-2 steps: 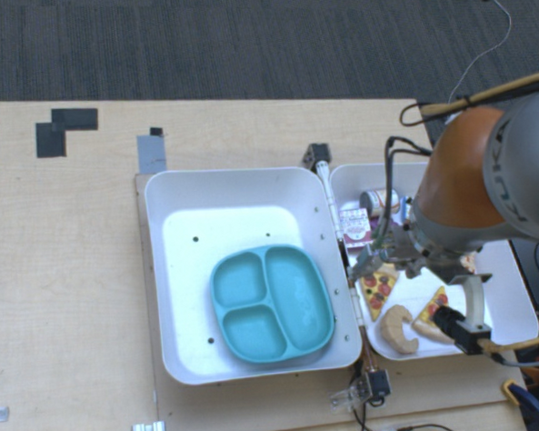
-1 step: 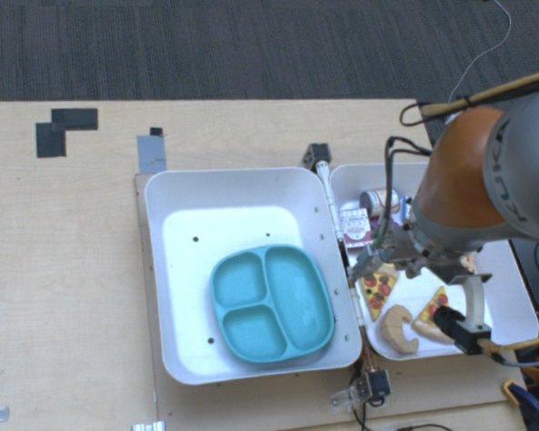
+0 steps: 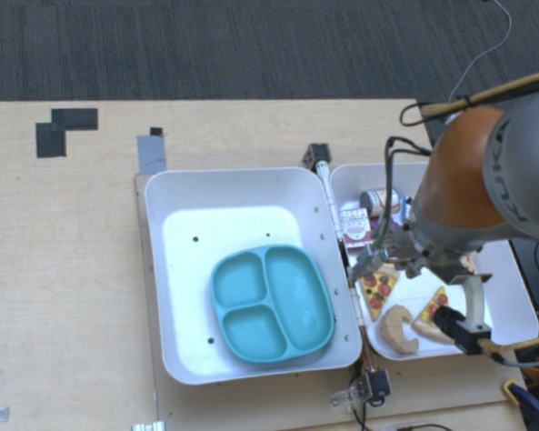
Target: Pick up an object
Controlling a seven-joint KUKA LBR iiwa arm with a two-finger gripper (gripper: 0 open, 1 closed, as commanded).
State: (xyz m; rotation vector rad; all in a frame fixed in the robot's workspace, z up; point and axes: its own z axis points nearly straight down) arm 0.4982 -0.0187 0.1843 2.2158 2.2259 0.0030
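the nearest candidates lie at the near edge of the right bin point(image 3: 522, 327): a tan, crescent-shaped croissant toy point(image 3: 399, 330) and, just right of it, a pizza slice toy point(image 3: 432, 311) with red dots, partly under a dark part of the arm. a second pizza slice point(image 3: 377, 290) sits a little farther in, near the wall between the bins. these look like light, rigid play-food pieces, probably smooth plastic. the slices lie flat, so a pinch from above would have little to bite on; the croissant stands proud and has a curved body, so closing across its narrow middle seems the safer hold, though the rounded sides could let it squirt out.

the claw point(image 3: 409, 256) hangs over the middle of the right bin, above the slices, largely hidden by the grey wrist and the orange band point(image 3: 458, 176); whether it is wide or narrow i cannot tell, and nothing shows between its tips.

farther back in that bin are a small printed carton point(image 3: 354, 223) and a can point(image 3: 378, 201), both near the dividing wall. the can is stiff and slick; it is best taken across its round body.

in the left bin point(image 3: 163, 262) on the desk point(image 3: 64, 286), a teal divided plate point(image 3: 272, 303) lies flat, wide and shallow, so only its rim offers a grip.
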